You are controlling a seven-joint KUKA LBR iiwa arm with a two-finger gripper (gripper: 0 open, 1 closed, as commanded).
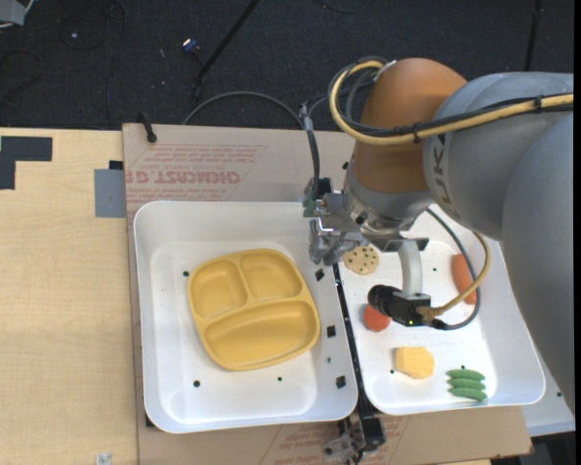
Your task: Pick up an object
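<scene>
My gripper (pixel 327 245) hangs low over the left edge of the right bin (pixel 508 356), close to the wall between the two bins. Just right of it a round tan cookie (pixel 362 258) lies on the bin floor, partly covered by the wrist. A red tomato-like piece (pixel 375 319) sits below the cookie, half hidden by a black cable fitting. Further front lie a yellow cheese wedge (pixel 414 362) and a green pea pod (pixel 467 384). An orange carrot (pixel 462 273) shows at the bin's right side, behind a cable.
The left bin (pixel 165 356) holds a yellow divided plate (pixel 252 308). The big grey and orange arm covers the back of the right bin. Cables loop from the wrist across the right bin. A flat cardboard sheet lies under both bins.
</scene>
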